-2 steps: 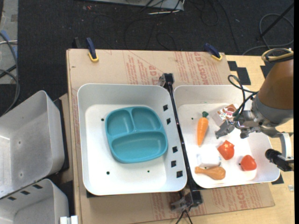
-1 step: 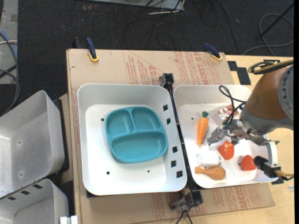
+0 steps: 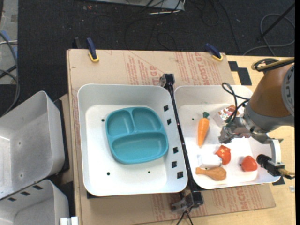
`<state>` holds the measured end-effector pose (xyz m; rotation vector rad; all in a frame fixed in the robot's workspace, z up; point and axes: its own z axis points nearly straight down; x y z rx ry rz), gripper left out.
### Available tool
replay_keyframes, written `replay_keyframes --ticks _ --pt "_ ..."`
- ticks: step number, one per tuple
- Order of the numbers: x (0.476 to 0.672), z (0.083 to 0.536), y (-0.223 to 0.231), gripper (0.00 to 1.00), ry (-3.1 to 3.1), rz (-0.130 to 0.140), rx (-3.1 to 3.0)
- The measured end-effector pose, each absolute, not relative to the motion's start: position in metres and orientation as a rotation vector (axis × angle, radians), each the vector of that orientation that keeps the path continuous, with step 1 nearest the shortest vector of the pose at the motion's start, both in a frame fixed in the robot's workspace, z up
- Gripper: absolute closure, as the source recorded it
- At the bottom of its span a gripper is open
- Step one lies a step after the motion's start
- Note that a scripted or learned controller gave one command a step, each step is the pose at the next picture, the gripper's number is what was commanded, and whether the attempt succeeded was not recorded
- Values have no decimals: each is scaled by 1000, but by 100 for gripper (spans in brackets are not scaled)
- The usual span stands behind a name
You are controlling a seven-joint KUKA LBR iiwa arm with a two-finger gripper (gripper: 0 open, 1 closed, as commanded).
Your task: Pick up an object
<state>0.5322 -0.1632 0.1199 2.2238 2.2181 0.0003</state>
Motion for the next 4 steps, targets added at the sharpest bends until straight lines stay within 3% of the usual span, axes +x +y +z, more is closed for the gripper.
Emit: replay_keyframes --ticks 2,3,4 --pt "543 228 -162 100 2222 5 2212" --pt "543 248 -162 100 2224 2 2215" --pt "550 250 -102 100 2232 2 2212"
